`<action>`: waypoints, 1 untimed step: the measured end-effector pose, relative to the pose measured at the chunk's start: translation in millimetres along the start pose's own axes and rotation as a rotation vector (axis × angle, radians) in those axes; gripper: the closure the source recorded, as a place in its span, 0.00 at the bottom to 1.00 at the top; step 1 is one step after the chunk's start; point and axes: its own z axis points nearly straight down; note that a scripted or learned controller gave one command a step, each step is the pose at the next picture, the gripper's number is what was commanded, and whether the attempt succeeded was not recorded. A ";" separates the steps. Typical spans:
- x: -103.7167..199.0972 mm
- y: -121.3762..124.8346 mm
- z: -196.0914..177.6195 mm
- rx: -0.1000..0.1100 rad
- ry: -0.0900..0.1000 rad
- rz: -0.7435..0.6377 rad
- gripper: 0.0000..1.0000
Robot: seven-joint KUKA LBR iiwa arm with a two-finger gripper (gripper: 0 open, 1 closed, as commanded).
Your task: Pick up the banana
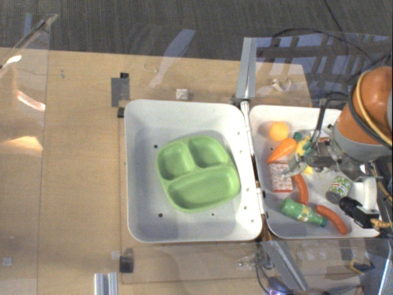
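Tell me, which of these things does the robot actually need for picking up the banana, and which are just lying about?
For the job:
- banana, mostly hidden under the arm
- gripper

Just lying about:
- green divided plate in the left bin
- orange
- carrot
- green bottle
- two sausages
- small carton
- can

The gripper (pixel 305 159) is covering most of the banana (pixel 303 145) near the right bin's (pixel 261 183) far edge, and whether its fingers are parted is too small to tell. The arm (pixel 368 112) is running off the picture's right edge, hiding that bin's right side.
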 end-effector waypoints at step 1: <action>-52.6 52.7 75.8 -0.014 -0.005 -0.057 0.00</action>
